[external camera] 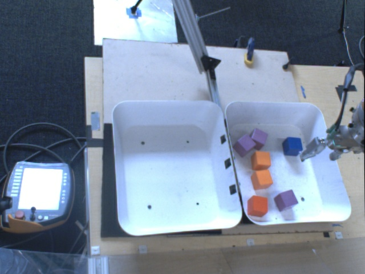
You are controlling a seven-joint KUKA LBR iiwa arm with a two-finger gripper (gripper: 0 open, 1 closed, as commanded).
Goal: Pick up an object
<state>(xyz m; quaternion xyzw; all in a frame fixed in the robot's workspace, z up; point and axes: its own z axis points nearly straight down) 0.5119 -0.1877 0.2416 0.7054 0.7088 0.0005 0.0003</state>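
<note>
Nearest the lens, along the bench's left front, a handheld control pad [37,196] lay with its cable looped. Two white bins sat side by side. All the blocks were in the right bin [336,196]: three orange blocks [261,160], three purple blocks [245,144] and one blue block [292,146], seven in all. They clustered toward its left and middle, leaving bare floor along the right wall. At that right rim hung the gripper [311,151], near the blue block but apart from it; whether its fingers were open or closed could not be told. The left bin [122,170] had a wide bare floor.
</note>
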